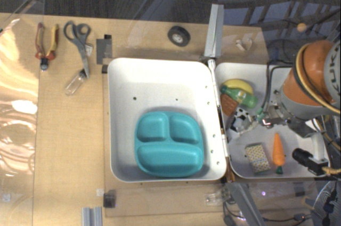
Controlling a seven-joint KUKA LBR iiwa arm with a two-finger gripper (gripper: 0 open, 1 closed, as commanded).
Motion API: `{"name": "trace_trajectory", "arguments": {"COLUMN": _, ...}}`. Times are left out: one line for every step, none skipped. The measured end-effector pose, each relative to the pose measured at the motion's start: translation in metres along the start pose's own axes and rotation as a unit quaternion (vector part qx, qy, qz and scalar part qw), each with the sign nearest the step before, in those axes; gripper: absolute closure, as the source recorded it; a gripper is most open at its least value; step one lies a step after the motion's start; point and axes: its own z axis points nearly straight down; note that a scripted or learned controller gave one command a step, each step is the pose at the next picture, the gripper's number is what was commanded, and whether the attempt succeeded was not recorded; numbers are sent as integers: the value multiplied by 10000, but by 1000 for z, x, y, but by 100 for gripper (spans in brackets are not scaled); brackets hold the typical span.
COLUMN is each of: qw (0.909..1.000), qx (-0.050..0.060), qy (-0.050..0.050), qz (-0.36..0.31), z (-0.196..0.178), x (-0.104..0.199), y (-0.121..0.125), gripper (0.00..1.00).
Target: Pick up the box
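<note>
Jaws hovered near the green bottle (242, 96) in the right bin (301, 139), open or clenched I couldn't tell, while the small patterned box (257, 158) lay flat just beside the carrot (278, 148), probably light and stiff, best pinched across its narrow sides.

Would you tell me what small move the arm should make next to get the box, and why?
Probably shift the tool toward the near side of the right bin and centre it over the box. The tool sits beside the yellow and green items, apart from the box, which lies flat next to the carrot.
</note>
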Motion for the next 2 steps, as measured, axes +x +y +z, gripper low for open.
{"name": "trace_trajectory", "arguments": {"qw": 9955, "qx": -186, "qy": -29, "qz": 933, "z": 41, "x": -1, "y": 62, "gripper": 0}}
{"name": "trace_trajectory", "arguments": {"qw": 9999, "qx": 0, "qy": -3, "qz": 141, "z": 12, "x": -21, "y": -2, "gripper": 0}}
